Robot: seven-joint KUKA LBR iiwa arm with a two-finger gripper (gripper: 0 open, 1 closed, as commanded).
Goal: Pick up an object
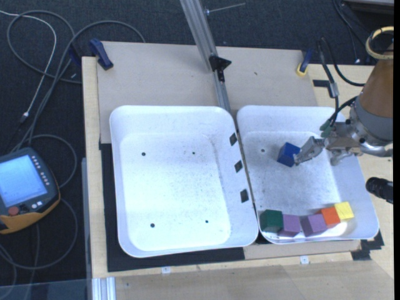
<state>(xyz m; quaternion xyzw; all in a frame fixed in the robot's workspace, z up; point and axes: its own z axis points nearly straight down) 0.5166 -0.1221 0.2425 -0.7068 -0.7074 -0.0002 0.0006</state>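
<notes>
White plastic forms the two shallow bins that sit side by side on the table [156,74], a pale board with blue clamps at its far corners. The left bin [125,127] has a speckled floor. The right bin [262,119] holds six blocks. A blue block [287,154] lies apart from the others, in the middle of the bin towards its far side. The other five form a curved row along the near wall: green block [271,220], purple block [291,224], a second purple block [314,224], orange block [330,217] and yellow block [344,212], each touching or just beside its neighbour.

The arm [378,105] enters from the right, and its claw [310,150] hangs over the right bin just beside the blue block, on that block's right. One grey finger [307,151] slants down to the block's right edge; whether it touches cannot be told. The block is not seen between the fingers, and how wide the claw stands cannot be told.

A metal rail [200,27] runs from the far edge down to the gap between the bins. A handheld pendant [25,186] with a lit screen lies on the dark floor at the left, among loose cables.
</notes>
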